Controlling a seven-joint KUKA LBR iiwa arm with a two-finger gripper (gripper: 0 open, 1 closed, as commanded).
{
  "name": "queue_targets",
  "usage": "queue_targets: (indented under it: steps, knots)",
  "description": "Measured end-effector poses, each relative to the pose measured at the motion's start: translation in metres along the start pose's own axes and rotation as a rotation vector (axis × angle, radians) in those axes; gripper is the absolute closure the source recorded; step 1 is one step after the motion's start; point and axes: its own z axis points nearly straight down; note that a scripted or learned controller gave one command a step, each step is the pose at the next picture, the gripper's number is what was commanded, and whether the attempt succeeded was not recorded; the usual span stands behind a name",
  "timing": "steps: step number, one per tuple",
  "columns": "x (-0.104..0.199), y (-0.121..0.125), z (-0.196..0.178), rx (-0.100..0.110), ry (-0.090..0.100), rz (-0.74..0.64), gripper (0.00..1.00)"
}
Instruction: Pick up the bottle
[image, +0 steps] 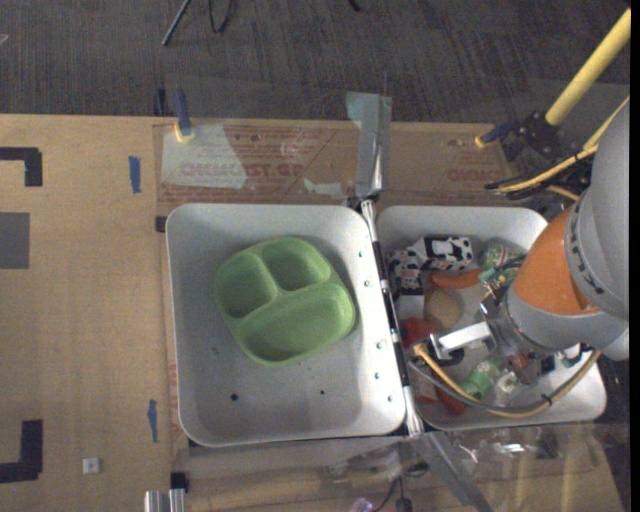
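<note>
The arm reaches down into the right bin (470, 222), its orange band and grey wrist covering much of the contents. My gripper (503, 362) sits low among the clutter near the bin's front, mostly hidden under the wrist. Right beside it lies a pale green, partly see-through object (481, 383) that looks like the bottle; whether the gripper is touching it cannot be told. Another green item (497, 262) shows at the wrist's far edge.
The right bin also holds a black-and-white cow-patterned toy (440, 252), red pieces (418, 330) and a tan round object (443, 304). A green divided plate (285, 298) lies in the left bin (200, 380). Cables loop around the wrist.
</note>
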Motion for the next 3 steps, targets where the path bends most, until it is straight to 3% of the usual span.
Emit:
queue_targets:
  steps: [1,2,3]
  knots:
    - [0.012,0.02,-0.042,-0.002,0.0,-0.223,0.0]
    - [-0.029,0.113,-0.02,-0.001,0.0,-0.062,0.0]
    - [-0.027,0.078,0.023,0.0,0.002,0.14,0.0]
